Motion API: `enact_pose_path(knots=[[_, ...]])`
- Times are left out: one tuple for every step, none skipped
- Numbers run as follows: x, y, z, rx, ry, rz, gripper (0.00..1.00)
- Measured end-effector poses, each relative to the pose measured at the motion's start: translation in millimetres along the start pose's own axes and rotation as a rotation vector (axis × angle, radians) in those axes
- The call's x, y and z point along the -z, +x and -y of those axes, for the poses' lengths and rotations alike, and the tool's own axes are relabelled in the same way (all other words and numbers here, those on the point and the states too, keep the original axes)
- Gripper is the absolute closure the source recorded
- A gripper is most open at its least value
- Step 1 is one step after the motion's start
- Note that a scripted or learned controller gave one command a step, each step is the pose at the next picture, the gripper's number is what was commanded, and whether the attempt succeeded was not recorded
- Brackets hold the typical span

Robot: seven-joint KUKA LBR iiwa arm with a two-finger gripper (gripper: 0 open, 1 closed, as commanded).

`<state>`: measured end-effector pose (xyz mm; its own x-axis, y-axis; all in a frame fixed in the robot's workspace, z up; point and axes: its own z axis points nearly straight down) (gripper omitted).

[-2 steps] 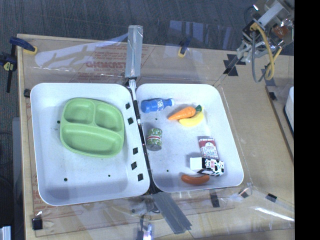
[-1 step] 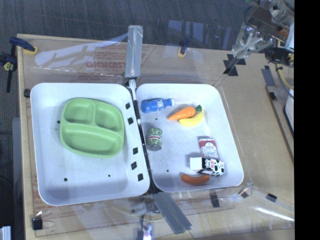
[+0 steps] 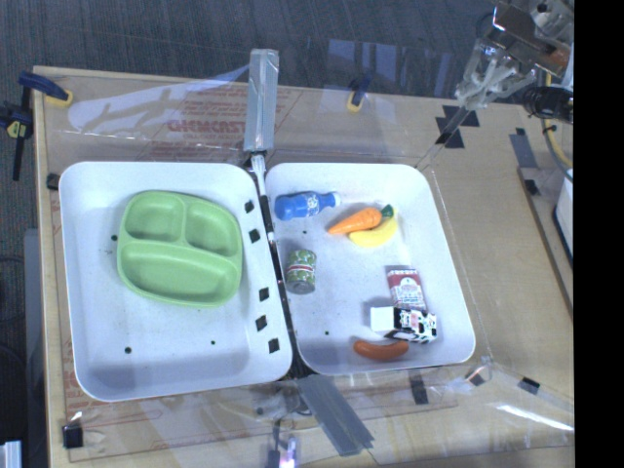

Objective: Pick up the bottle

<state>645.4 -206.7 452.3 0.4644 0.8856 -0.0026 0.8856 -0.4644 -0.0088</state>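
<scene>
My fingers [image 3: 478, 88] hover at the frame's upper right, their opening impossible to tell, well apart from the blue bottle [image 3: 304, 205] lying down-left, long axis left-right, at the right bin's [image 3: 444, 252] upper-left corner.

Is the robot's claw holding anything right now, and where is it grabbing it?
No, nothing is held. The gripper hangs up past the far right corner of the right bin, with nothing between its fingers. The blue bottle lies in that bin, untouched.
</scene>
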Motion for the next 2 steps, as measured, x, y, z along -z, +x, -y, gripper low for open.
enact_pose_path(knots=[[-10.3, 13.2, -6.2, -0.602, -0.006, -0.005, 1.0], [-0.5, 15.8, -5.7, -0.593, -0.003, -0.003, 1.0]])
